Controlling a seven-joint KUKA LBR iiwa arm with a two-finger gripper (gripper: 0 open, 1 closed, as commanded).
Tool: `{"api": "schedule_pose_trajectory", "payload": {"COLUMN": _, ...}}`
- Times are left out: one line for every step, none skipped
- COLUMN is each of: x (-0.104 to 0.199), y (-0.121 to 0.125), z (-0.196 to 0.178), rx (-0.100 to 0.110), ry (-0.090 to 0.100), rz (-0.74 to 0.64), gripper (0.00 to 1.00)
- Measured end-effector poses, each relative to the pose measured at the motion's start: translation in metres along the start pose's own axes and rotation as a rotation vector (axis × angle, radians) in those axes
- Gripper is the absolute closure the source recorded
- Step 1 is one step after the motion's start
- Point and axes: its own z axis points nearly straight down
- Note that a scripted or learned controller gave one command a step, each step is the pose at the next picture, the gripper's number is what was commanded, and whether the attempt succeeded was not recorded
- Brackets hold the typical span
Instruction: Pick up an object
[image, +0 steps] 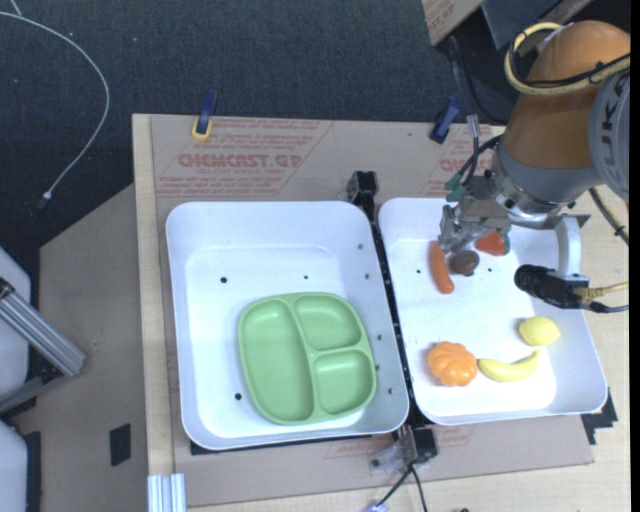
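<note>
Upper right of the frame, the gripper (462, 232) hovers over the right bin (570, 395); finger state unclear. Just left, an orange sausage (440, 269) lies lengthwise, top-to-bottom.

A brown bench (290, 150) bears two white bins (200, 300) (570, 385) side by side.

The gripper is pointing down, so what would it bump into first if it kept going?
Probably the small brown object right below the gripper, beside the orange sausage in the right bin. Depth is hard to judge from above.
</note>
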Motion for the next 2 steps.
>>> {"api": "schedule_pose_trajectory", "payload": {"x": 0.051, "y": 0.018, "z": 0.017, "rx": 0.000, "ry": 0.000, "rz": 0.000, "gripper": 1.00}}
{"api": "schedule_pose_trajectory", "payload": {"x": 0.093, "y": 0.031, "z": 0.023, "rx": 0.000, "ry": 0.000, "rz": 0.001, "gripper": 1.00}}
